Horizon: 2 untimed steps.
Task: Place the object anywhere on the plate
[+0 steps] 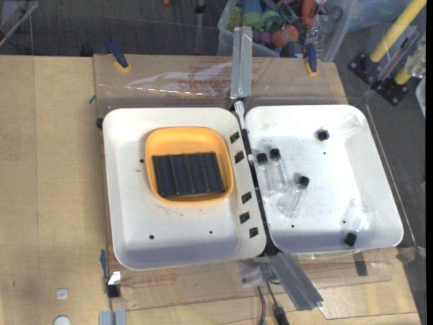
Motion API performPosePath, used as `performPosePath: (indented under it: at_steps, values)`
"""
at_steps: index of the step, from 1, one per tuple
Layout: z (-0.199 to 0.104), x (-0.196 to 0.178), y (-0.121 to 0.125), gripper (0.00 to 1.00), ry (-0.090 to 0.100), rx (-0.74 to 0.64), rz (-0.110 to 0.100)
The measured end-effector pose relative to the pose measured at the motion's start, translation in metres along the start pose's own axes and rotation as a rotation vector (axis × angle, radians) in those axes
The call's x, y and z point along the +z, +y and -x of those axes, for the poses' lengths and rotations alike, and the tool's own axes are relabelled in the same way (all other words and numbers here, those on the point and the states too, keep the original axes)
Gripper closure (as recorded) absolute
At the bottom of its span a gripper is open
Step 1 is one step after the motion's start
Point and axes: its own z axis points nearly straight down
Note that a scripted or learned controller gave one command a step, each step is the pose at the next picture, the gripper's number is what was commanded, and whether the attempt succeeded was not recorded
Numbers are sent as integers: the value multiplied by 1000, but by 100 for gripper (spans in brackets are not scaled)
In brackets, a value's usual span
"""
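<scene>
Plate [190, 141]: orange-yellow, rounded square, in the left bin [128, 215], toward its upper middle.
Plate contents: a dark ribbed rectangular block [187, 175] lies flat on it, covering most of the lower part.
Objects: several clear vials with black caps lie in the right bin [379, 202]. Two vials [270, 168] lie side by side near the bin's left wall; a third vial [295, 193] lies tilted just below and right of them.
Further vials: a black cap [323, 135] near the upper middle and another [350, 239] near the lower right corner; their clear bodies are hard to make out.
Relation to plate: all the vials are well apart from the plate, across the divider between the bins.
Surface: a light wooden table [47, 181] carries both bins, with clear sheeting [176, 80] behind them.
Room: a clear tub of coloured toys [284, 12] stands beyond the table, and a yellow pole [402, 20] leans at upper right.
</scene>
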Motion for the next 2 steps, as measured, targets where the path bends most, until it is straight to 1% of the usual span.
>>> performPosePath:
  at_steps: [1,2]
  values:
    - [2,0,4,100,-1,-173,0]
    - [3,0,3,100,-2,-481,1]
